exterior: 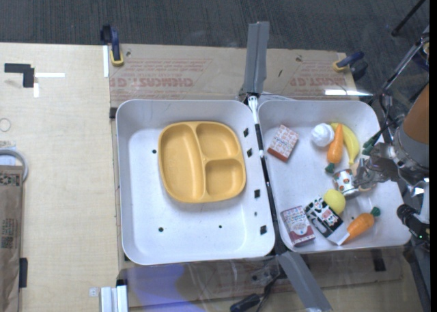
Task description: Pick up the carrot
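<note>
Two orange carrots lie in the right bin (300, 174). One carrot (359, 224), with a green top, rests near the bin's front right corner. The other carrot (335, 143) lies at the back, between a white ball (321, 134) and a banana (350, 141). My gripper (364, 172) reaches in from the right and hangs low over the bin's right side, between the two carrots and next to a small can (345, 181). Nothing shows in its grasp.
A lemon (334, 201), a black-and-white carton (324, 217) and a red box (298, 225) crowd the front of the right bin. Another red box (283, 143) lies at the back left. The left bin (136, 188) holds a yellow divided plate (202, 161).
</note>
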Available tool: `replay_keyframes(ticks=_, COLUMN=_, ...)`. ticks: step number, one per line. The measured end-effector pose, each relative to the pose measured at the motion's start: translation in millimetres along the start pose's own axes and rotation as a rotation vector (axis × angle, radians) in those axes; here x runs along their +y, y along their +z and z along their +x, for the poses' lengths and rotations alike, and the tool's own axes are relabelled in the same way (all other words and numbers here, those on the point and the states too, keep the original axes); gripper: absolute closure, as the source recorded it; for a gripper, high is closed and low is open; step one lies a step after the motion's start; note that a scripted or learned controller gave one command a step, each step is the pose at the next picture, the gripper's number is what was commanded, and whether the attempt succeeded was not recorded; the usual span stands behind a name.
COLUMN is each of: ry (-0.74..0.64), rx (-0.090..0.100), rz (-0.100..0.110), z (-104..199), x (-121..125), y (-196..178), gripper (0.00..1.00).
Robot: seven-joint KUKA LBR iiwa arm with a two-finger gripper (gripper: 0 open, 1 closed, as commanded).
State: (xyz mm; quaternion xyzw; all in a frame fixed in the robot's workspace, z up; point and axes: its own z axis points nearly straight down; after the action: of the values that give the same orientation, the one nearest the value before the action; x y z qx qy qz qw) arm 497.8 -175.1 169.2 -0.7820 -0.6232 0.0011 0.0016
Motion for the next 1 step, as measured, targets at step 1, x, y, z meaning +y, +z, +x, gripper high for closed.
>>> replay_keyframes(ticks=1, ry=-0.109, rx=-0.001, rz=-0.002, z=2.9, x=-21.2, y=-33.8, gripper=1.0)
